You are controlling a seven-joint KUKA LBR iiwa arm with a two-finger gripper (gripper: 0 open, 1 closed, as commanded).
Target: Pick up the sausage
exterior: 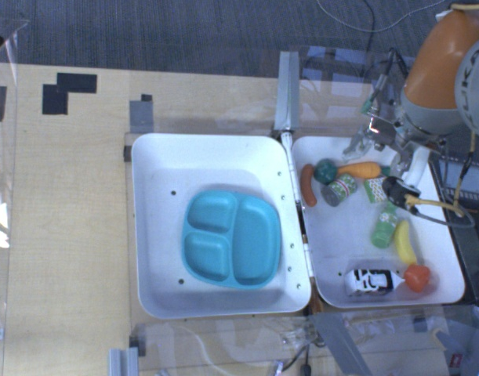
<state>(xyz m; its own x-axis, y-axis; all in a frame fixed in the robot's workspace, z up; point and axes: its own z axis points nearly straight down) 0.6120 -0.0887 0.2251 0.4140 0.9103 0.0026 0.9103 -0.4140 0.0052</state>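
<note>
One fixed camera looks down on the bench (67, 233) from above, at a slant and from a middling height, so both white bins fit in the frame. The left bin (149, 210) sits near the middle of the picture, the right bin (333, 257) beside it toward the right. The bench's near edge runs along the bottom; dark carpet (161, 14) fills the far strip at the top. The arm (451, 61) enters from the right, at the far corner.
</note>
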